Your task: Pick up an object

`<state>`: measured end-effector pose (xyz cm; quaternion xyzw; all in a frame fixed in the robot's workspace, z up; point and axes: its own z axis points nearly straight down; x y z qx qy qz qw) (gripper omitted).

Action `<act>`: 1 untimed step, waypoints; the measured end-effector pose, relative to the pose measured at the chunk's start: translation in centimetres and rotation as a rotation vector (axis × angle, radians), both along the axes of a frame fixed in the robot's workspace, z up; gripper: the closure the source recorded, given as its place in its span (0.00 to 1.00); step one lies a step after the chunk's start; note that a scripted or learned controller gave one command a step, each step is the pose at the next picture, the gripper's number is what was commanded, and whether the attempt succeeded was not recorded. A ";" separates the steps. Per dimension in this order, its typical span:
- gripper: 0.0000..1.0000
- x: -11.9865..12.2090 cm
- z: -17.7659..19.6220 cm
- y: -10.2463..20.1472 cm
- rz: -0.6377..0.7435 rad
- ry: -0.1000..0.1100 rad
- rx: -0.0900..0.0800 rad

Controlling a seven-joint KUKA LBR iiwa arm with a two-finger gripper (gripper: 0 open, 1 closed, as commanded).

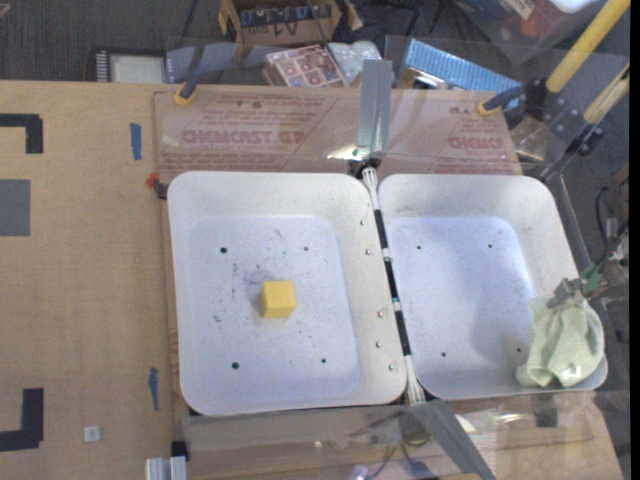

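The hand's state cannot be told. A yellow block (279, 299) lies near the middle of the left bin (190, 268). A pale green cloth (565, 346) is bunched in the neighbouring bin's (450, 193) far corner.

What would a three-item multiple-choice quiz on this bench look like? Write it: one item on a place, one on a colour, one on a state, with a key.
1. Where does the block lie?
A. in the left bin
B. in the right bin
C. on the cardboard

2. What colour is the block?
A. red
B. yellow
C. blue

3. How does the cloth lie?
A. folded flat in the middle of the left bin
B. crumpled over the right bin's near right corner
C. spread out on the cardboard

Key: 1 A, it sits near the middle of the left bin. 2 B, its faces are yellow. 3 B, it is bunched against the right bin's rim there.
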<state>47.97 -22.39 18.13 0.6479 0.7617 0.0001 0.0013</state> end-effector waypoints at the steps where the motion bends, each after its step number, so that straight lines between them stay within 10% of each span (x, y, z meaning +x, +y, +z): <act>1: 1.00 0.0 0.4 -0.1 -0.170 -0.001 0.000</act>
